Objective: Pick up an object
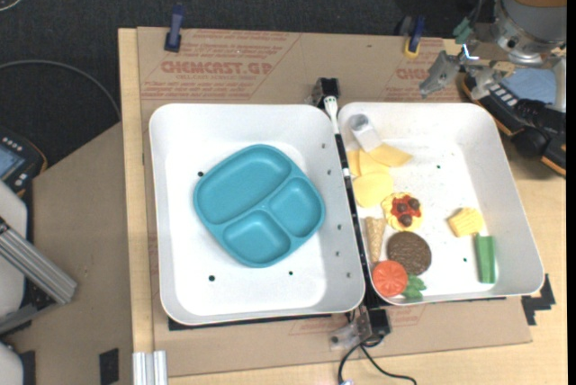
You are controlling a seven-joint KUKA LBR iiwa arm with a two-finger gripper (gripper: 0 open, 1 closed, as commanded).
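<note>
A cluster of small toy food pieces is seen along the left side of the right white bin (504,149): a grey cup (364,132) near the top, pale yellow slices (373,172) below it, then a yellow piece with red dots (403,209), a brown round patty (409,252) and a red tomato (391,277). A yellow ridged block (465,221) and a green stick (486,258) are placed further right.

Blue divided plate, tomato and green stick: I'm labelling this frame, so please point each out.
Blue divided plate (259,205): camera view, on the ridge between its compartments.
Tomato (390,276): camera view, middle of its red top.
Green stick (486,259): camera view, middle of its length.
</note>
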